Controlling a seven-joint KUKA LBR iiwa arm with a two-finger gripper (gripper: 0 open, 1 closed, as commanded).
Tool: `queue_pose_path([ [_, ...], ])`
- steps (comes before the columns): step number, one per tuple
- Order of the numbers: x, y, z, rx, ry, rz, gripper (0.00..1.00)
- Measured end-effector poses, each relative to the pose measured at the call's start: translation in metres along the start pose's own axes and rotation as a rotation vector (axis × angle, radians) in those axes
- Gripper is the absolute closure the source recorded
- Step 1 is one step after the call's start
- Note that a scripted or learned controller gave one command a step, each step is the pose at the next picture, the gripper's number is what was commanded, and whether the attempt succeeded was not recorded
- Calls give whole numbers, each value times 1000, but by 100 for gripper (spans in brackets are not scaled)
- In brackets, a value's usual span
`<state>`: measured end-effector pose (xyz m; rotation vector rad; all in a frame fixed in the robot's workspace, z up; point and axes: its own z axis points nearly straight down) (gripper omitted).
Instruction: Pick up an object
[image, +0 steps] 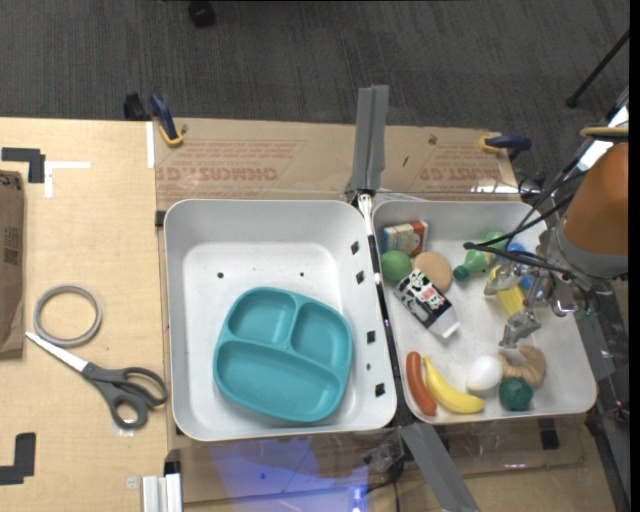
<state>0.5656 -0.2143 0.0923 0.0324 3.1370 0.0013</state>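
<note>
The right bin (575, 400) holds several small objects. Among them are a red sausage (420, 383), a banana (450, 392), a white egg (484, 374), a dark green ball (516, 394) and a brown lump (530, 362). Further back lie a black-and-white carton (428, 300), a tan ball (433, 268), a green ball (396, 265), a small box (405, 237), a green toy (475, 260) and a yellow piece (510, 298). My gripper (520, 326) hangs low over the bin's right side, just above the brown lump and beside the yellow piece. Nothing is visibly held in it.
The left bin (200, 240) holds a teal divided plate (285, 353). Scissors (105, 380) and a tape roll (67, 313) lie on the bench to the left. Cables (540, 205) trail from the arm over the right bin's back corner.
</note>
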Motion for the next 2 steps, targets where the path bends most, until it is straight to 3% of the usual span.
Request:
queue_pose_path([
  [1, -12, -7, -1, 1, -2, 94, 0],
  [2, -38, 55, -1, 0, -2, -91, 0],
])
